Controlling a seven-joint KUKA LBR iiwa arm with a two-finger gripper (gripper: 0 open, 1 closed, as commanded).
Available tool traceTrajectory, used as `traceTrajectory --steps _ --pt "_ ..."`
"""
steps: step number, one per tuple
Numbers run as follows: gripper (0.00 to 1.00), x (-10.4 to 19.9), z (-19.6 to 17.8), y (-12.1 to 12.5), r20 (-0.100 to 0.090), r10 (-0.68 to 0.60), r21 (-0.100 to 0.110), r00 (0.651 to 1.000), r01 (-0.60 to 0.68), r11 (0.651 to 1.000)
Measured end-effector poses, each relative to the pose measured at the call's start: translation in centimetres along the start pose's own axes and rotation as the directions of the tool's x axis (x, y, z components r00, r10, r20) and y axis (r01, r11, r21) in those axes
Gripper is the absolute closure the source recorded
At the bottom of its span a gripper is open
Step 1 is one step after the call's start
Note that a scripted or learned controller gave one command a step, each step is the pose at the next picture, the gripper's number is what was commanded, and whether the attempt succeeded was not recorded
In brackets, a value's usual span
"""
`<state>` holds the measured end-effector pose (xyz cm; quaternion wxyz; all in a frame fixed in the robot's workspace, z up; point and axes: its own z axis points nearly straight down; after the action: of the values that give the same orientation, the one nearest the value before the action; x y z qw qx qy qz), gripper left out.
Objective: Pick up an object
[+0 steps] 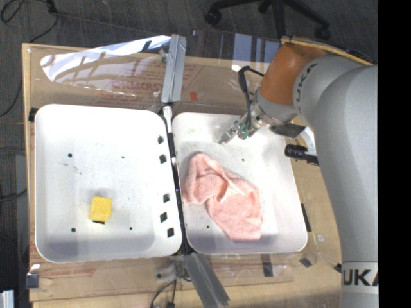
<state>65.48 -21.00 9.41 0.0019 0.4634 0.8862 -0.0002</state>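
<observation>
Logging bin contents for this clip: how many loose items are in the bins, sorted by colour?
Pink: 1, the crumpled pink cloth in the right bin.
Yellow: 1, the small yellow block in the left bin.
Total: 2.

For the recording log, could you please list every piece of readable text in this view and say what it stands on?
"UKA": white letters on the grey arm, at the bottom right; the word is cut off by the picture's edge.
Faint reddish print on the clear plastic sheet behind the bins: too blurred to read.
</observation>
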Motion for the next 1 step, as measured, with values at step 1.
traceTrajectory --steps 1 --pt "1.00 -0.14 0.08 0.13 -0.003 0.036 0.002 0.999 -0.036 0.999"
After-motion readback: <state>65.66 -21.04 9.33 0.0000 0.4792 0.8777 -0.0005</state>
